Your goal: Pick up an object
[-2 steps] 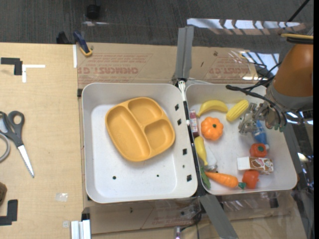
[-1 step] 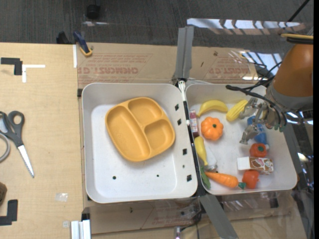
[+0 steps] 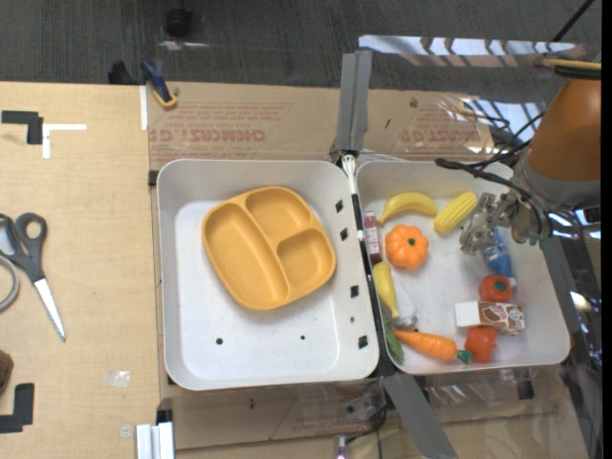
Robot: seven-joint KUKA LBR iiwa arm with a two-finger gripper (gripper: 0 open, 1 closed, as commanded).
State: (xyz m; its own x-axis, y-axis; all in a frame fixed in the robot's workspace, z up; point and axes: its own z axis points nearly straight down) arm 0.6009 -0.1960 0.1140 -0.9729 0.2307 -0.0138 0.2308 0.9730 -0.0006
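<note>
Carrot sits nearest me in the right bin; jaws hang beside the corn, their state I cannot tell. I'd centre over the corn, drop straight, avoid the blue bottle.

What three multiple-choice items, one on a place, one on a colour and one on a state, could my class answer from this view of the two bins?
1. Where does the divided plate lie?
A. left bin
B. right bin
C. on the bench

2. What colour is the pumpkin?
A. green
B. orange
C. blue

3. How does the carrot rest?
A. standing upright
B. lying flat
C. held in the hand

Key: 1 A, it sits within the left bin. 2 B, it is orange with a green stem. 3 B, it lies on the floor of the right bin, apart from the hand.
</note>
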